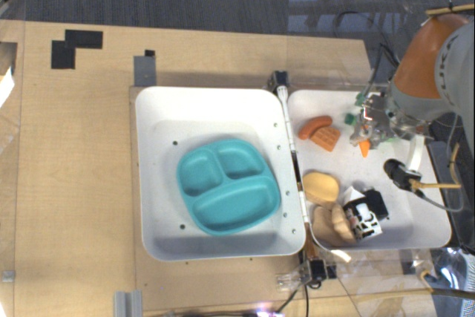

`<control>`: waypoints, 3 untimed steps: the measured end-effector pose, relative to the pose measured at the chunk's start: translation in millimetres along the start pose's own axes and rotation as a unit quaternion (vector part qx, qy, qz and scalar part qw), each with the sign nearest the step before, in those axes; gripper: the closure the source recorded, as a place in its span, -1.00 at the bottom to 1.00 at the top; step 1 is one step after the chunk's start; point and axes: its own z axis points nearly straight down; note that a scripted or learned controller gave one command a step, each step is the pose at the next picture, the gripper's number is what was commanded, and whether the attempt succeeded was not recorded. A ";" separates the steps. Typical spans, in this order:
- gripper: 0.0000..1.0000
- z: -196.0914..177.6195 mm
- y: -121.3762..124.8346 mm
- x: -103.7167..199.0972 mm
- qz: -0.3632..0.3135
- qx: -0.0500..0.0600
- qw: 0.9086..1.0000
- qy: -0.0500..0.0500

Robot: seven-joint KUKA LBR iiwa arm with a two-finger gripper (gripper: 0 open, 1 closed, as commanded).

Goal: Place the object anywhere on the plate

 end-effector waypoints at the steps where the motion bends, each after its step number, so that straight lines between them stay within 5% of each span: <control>1: 1.00 -46.7 -73.4 63.9 0.001 -0.001 1.000 0.002; 2: 1.00 -61.9 -78.6 153.0 -0.083 0.000 0.997 0.002; 3: 1.00 -44.2 -106.0 201.7 0.015 0.002 1.000 0.002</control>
